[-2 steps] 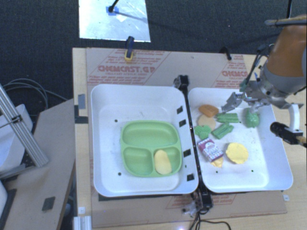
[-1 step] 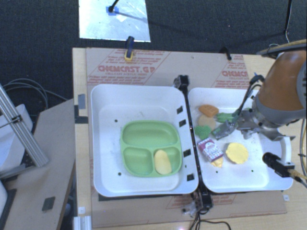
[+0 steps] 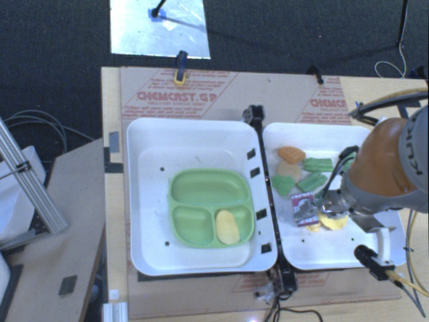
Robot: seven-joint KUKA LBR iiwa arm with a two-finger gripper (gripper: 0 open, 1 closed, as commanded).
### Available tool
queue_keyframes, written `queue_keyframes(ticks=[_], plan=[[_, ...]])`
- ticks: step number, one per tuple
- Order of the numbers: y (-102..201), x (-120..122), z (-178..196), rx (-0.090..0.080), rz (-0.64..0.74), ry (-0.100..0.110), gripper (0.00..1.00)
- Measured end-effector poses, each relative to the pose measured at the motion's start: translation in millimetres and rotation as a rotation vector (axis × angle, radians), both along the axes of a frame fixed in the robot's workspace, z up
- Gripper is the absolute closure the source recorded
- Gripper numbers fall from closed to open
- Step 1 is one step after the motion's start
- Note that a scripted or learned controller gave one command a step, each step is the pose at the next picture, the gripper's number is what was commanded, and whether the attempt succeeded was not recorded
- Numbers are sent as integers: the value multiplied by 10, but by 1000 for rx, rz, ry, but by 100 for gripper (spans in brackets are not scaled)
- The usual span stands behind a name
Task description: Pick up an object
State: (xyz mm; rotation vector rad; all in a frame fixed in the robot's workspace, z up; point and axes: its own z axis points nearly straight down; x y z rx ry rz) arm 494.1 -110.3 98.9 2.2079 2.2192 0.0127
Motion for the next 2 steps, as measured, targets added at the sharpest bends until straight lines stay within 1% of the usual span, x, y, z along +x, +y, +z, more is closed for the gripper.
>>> queue_keyframes(ticks=[1, 2], plan=[[12, 15, 105, 3, 0, -2, 100], [868, -57, 896, 6, 8, 6, 100]])
